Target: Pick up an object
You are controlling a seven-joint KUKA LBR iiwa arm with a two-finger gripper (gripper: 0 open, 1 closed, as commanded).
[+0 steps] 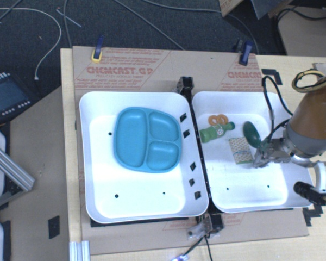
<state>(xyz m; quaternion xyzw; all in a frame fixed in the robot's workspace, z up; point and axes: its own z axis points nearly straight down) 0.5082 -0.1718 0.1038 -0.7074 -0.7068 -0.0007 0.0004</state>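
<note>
Gripper (pixel 259 159) is hovering right beside the speckled pad (pixel 239 149), reaching in; can't tell its grip state. Next it's needing to close on it.

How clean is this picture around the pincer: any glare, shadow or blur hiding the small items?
Camera view: the right bin floor is bright, near washed out; the pincer is dark and soft-edged, its tips merging with the patterned packet; the green spoon-like piece and green bottle read clearly; the blue divided plate is sharp, evenly lit.
</note>
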